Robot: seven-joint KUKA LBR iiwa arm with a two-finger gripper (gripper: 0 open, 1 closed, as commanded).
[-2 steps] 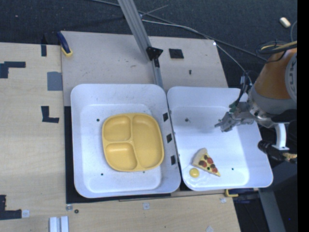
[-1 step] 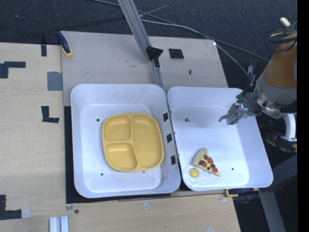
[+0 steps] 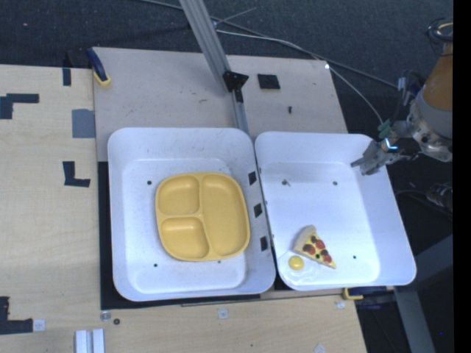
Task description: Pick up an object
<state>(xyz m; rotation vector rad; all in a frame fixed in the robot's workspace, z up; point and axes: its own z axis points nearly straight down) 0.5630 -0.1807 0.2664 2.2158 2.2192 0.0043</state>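
Overhead, the worktop (image 3: 176,101) carries two shallow white bins side by side. Inside the left bin (image 3: 121,197) lies a yellow divided plate (image 3: 202,216) with three compartments, set flat and a little toward the near right of the bin floor.

Within the right bin (image 3: 375,212) sit two small things, both near the front left part of its floor. One is a toy pizza slice (image 3: 315,247) — pale crust, red and dark toppings — with its point aimed toward the bin's near right. Just beside it, at its lower left, is a small yellow round piece (image 3: 295,263); whether the two touch cannot be told at this size.

At the right edge of the view the arm (image 3: 441,94) reaches in, its orange band showing above the wrist. Its end effector (image 3: 368,163) hangs over the far right rim of the right bin, well apart from the pizza slice and the yellow piece. Whether it is open or closed I cannot tell — the tip is small and dark against the rim. Nothing can be seen held in it.

A grey metal bar (image 3: 202,28) slants across the far side of the worktop, ending by a black clamp (image 3: 235,81) above the gap between the bins.
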